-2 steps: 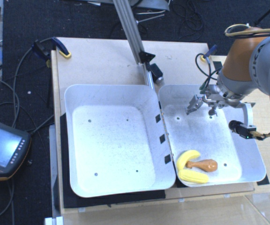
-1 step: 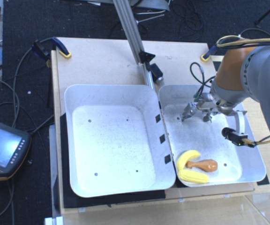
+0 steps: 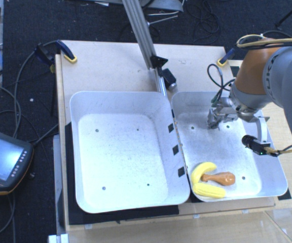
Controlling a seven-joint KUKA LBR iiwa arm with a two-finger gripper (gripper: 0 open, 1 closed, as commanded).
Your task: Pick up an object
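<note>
Two shallow white plastic bins sit side by side on the pale wooden table point(image 3: 110, 67). At nine o'clock, off the table, lies a grey handheld control pendant point(image 3: 4, 161). The left bin point(image 3: 85, 105) comes next, then the right bin point(image 3: 272, 178), with black clips along their shared wall. At the right bin's six o'clock, near the front wall, rest a yellow plastic banana point(image 3: 202, 170), a second yellow, corn-like piece point(image 3: 208, 190) and an orange-brown drumstick-shaped toy point(image 3: 222, 178), all touching or overlapping. The end effector point(image 3: 216, 121) hangs low at the bin's twelve o'clock, well apart from that cluster; whether it is apart or together I cannot tell, and nothing visibly sits in it.

Likely trouble: closing here would catch only air, and a descent onto the packed cluster could push the pieces against the wall or nip two together. The arm's wrist and cables hide the fingertips, and the arm is cut off at three o'clock.
</note>
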